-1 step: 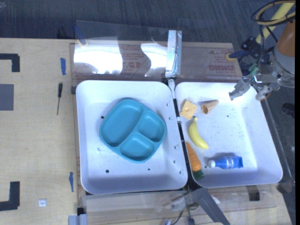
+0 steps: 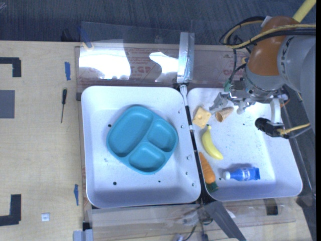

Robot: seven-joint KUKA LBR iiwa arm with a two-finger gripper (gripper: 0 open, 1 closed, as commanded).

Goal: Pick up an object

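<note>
Wooden bench (image 2: pixel 35 149) carries two white bins side by side. Left bin (image 2: pixel 95 185) holds a blue divided plate (image 2: pixel 142 139). Right bin (image 2: pixel 286 179) holds a yellow cheese wedge (image 2: pixel 201 117), banana (image 2: pixel 211 144), carrot (image 2: pixel 206 170), blue water bottle (image 2: pixel 243 174) and a small cone-shaped piece (image 2: pixel 224 114). Gripper (image 2: pixel 231 102) sits low over the far edge of the right bin, just above the cone-shaped piece; finger state cannot be made out.

Two white bins (image 2: pixel 95 185) (image 2: pixel 286 185); one blue tray (image 2: pixel 142 139), banana (image 2: pixel 211 144), carrot (image 2: pixel 206 169), bottle (image 2: pixel 242 174), cheese wedge (image 2: pixel 201 117), cone (image 2: pixel 224 114).

Grey arm (image 2: pixel 301 59) with orange band (image 2: pixel 266 59) and yellow cables (image 2: pixel 241 31).
</note>
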